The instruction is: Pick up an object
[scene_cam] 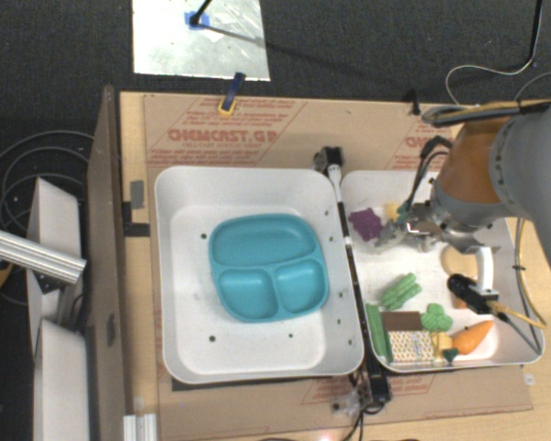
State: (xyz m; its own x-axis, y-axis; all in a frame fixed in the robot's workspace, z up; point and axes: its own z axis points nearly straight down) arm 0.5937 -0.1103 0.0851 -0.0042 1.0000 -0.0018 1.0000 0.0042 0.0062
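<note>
**Risk of a miss near the purple piece**

Hovering low in the right bin (505,246), tool (397,231) just beside the purple object (365,222) by the divider; finger state impossible to tell. Could close on air or nudge the piece against the wall. Crowded green toy (399,292), carrot (473,336) and checkered block (409,345) well apart, near the front edge.

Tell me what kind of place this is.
Probably a robotics lab test bench, not a kitchen: a robot arm works over two white bins on a cardboard-covered bench, one holding a teal plate, the other small toys like a carrot; loose cables trail on dark carpet.
</note>
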